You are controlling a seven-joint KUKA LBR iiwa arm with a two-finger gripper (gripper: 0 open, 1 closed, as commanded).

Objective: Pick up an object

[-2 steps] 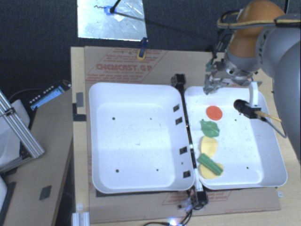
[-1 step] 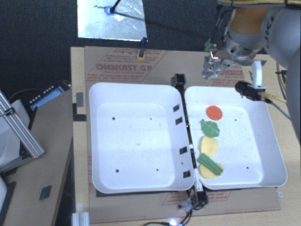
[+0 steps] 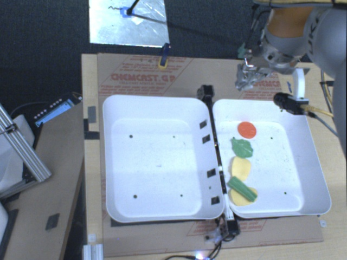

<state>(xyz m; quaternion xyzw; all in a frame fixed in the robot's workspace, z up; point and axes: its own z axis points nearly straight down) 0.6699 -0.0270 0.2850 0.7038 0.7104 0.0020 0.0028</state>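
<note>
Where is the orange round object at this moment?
The orange round object lies in the right bin, near its far left part. It is the farthest of a row of items, just beyond the green piece.

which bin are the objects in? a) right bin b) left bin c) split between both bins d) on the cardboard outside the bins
a: the orange disc, the green pieces and the yellow pieces all lie in the right bin, near its left wall, while the gripper hangs above the cardboard beyond that bin's far edge.
</note>
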